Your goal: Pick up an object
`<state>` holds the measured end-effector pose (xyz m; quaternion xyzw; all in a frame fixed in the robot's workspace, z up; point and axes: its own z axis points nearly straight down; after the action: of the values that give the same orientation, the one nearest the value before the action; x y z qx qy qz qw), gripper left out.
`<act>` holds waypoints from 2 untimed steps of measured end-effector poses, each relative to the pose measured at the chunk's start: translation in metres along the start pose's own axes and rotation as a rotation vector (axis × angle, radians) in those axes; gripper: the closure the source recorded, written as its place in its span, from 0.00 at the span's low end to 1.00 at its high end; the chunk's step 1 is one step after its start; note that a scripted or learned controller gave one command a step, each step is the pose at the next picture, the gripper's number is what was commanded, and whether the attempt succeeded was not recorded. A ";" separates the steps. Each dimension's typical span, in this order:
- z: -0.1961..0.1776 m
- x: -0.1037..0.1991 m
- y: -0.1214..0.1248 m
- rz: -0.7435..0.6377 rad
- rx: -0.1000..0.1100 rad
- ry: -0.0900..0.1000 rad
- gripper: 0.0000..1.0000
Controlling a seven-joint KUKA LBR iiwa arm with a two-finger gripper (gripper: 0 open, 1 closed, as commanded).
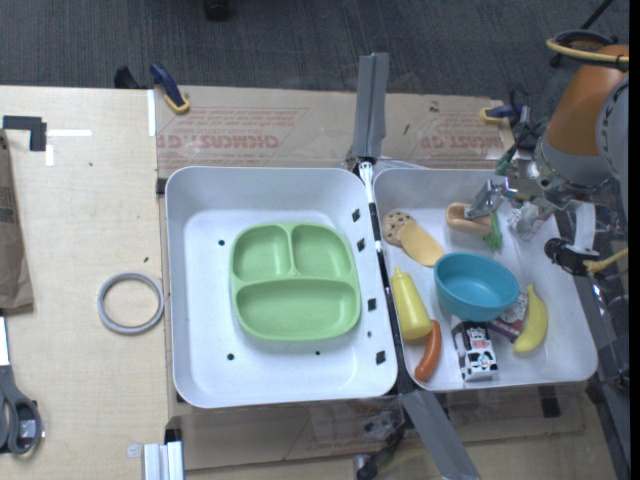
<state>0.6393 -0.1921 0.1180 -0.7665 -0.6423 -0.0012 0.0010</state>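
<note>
Two shallow white plastic bins sit side by side on a bench lined with brown cardboard bearing reversed red print that is too faint to read. At far left, on the pale wood surface, lie a brown paper bag and a grey ring. Left bin: a glossy light-green divided plate with three compartments, roughly square with rounded corners, lying flat near the centre. Right bin: a yellow squeeze bottle along the left wall; just below it, a red-orange sausage shape; a speckled cookie touching a flat yellow-tan piece; a smooth blue bowl, upright; a small black-and-white cow-patterned carton with illegible lettering; a yellow banana at the right. A tan, bread-like object lies at the bin's rear, with a green piece beside it. Gripper: metallic, lowered at the rear of the right bin, touching or just above the tan object; whether it is apart or together cannot be told.
</note>
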 end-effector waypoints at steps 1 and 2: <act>0.025 -0.002 0.011 -0.125 0.006 0.015 0.00; 0.017 -0.006 0.012 -0.127 0.000 0.004 1.00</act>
<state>0.6504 -0.2000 0.1010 -0.7240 -0.6898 -0.0027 0.0023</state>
